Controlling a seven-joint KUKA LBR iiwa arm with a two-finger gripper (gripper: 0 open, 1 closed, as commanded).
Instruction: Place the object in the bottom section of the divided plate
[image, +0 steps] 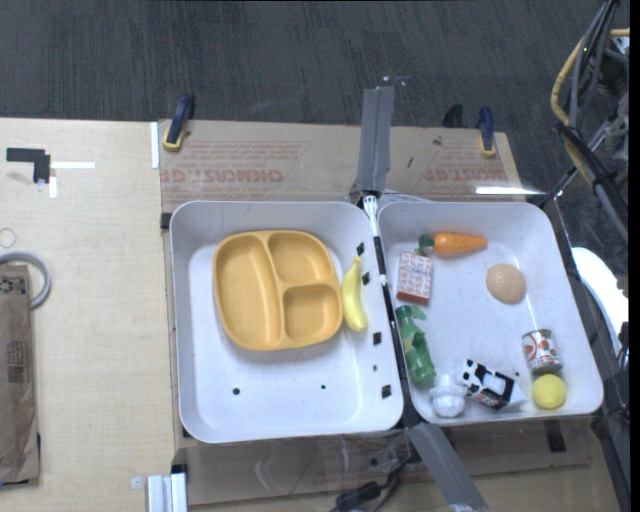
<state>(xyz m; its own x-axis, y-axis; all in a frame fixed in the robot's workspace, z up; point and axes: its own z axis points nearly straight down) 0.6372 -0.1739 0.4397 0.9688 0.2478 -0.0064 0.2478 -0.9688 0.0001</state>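
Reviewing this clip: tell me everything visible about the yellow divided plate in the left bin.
The divided plate is a yellow-orange, matte, plastic-looking tray with rounded corners and a raised rim. Ridges split it into three sections: one long section on its left side and two smaller ones on its right. All three look empty. It lies flat, slightly rotated, on the floor of the left bin, in its upper half. A banana lies against its right edge.

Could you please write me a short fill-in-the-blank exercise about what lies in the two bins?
1. The yellow divided plate lies in the ____ bin.
2. The banana lies just ____ of the plate.
3. The carrot lies in the ____ bin.
4. The plate has ____ sections.

Missing words: left; right; right; three
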